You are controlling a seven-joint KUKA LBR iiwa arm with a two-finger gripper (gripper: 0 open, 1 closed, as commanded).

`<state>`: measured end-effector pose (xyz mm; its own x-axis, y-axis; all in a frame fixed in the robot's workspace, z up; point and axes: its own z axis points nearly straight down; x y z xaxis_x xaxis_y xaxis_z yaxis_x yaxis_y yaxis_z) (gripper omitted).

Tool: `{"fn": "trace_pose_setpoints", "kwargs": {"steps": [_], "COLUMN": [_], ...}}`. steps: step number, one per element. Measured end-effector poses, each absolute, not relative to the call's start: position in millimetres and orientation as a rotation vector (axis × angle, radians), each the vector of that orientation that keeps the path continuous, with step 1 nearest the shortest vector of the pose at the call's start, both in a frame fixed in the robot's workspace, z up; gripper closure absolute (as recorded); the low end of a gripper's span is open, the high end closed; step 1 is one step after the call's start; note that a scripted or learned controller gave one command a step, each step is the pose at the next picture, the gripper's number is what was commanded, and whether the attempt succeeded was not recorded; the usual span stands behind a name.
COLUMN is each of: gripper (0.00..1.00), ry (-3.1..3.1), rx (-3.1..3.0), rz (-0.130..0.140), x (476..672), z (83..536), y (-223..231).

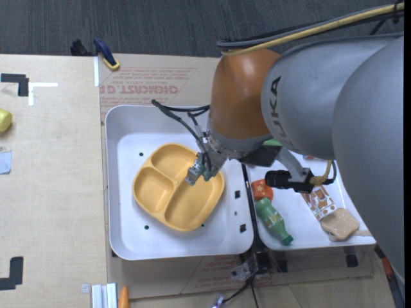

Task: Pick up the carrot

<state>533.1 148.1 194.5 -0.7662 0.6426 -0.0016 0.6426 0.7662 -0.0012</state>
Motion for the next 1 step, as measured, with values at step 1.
{"fn": "trace_pose_setpoints", "kwargs": {"steps": [1], "gripper": [1.00], "ry": [2.792], "rx": [1.442], "rz": [-0.006], "x": [515.1], "z": [212.2], "y": [123.5]}}
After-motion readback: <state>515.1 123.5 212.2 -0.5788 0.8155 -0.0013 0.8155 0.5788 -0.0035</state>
